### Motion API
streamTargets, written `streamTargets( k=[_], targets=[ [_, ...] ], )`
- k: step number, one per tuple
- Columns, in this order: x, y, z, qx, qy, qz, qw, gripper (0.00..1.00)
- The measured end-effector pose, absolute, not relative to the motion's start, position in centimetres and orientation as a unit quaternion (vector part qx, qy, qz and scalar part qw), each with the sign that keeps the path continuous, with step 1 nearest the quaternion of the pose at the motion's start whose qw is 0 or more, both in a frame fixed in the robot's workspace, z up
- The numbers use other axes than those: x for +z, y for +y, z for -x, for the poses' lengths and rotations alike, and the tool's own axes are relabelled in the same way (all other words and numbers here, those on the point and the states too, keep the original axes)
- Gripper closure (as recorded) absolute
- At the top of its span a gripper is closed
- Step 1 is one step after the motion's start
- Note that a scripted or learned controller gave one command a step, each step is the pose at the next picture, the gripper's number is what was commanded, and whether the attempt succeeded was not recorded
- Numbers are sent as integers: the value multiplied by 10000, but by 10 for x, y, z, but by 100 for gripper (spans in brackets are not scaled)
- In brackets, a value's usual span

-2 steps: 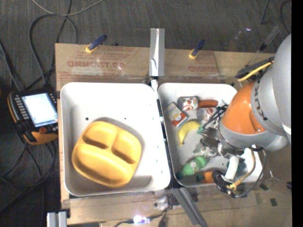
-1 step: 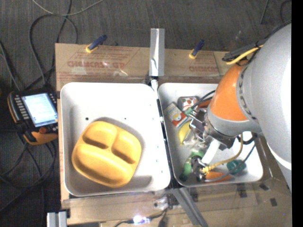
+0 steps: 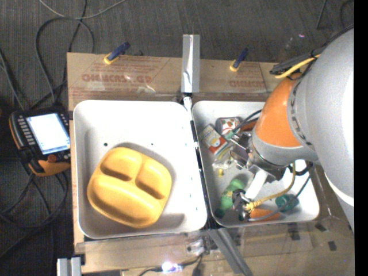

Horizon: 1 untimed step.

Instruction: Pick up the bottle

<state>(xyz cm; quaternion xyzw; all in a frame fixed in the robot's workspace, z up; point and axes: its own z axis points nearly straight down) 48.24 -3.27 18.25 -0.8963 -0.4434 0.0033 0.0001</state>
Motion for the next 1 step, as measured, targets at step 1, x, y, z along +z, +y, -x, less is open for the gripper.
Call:
streamTargets(
  k=[1],
  targets=[
    [255,-42,-542,28,-4371,8994,-9,0]
  ],
)
